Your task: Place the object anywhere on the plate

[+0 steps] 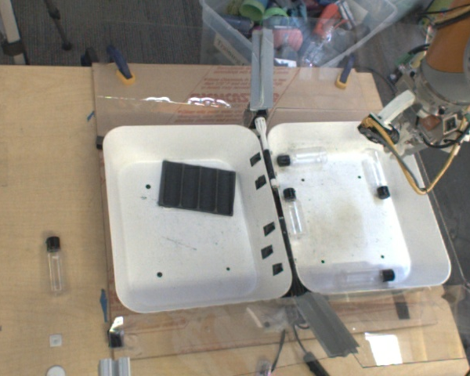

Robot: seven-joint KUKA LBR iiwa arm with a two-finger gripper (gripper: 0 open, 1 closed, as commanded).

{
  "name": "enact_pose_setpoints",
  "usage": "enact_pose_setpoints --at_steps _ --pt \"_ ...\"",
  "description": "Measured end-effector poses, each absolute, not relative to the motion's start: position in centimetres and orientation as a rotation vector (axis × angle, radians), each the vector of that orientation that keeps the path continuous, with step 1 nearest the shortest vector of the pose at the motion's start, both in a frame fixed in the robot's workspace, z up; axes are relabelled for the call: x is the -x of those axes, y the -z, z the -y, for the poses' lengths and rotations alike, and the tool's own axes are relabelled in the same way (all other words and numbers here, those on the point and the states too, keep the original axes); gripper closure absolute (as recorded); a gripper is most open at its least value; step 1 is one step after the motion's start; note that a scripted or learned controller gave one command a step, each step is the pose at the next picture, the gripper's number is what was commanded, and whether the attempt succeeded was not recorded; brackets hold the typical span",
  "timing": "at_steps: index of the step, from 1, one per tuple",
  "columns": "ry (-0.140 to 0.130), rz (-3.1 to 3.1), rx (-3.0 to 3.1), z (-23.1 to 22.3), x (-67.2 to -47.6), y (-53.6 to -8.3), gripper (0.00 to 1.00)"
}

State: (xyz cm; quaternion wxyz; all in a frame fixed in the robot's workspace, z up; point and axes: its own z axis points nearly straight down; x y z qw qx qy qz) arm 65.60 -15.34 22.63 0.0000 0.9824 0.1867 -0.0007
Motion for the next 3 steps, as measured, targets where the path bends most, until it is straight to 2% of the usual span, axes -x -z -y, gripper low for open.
enact_pose_setpoints --at_steps 1,2,3 --pt "0.003 -0.59 -3.089 10.5 -59.0 -26.6 1.0" --pt "0.004 -0.74 -3.056 6.1 -56.0 -25.5 1.0" --pt "0.006 -0.49 -3.106 -0.5 -50.3 -25.4 1.0"
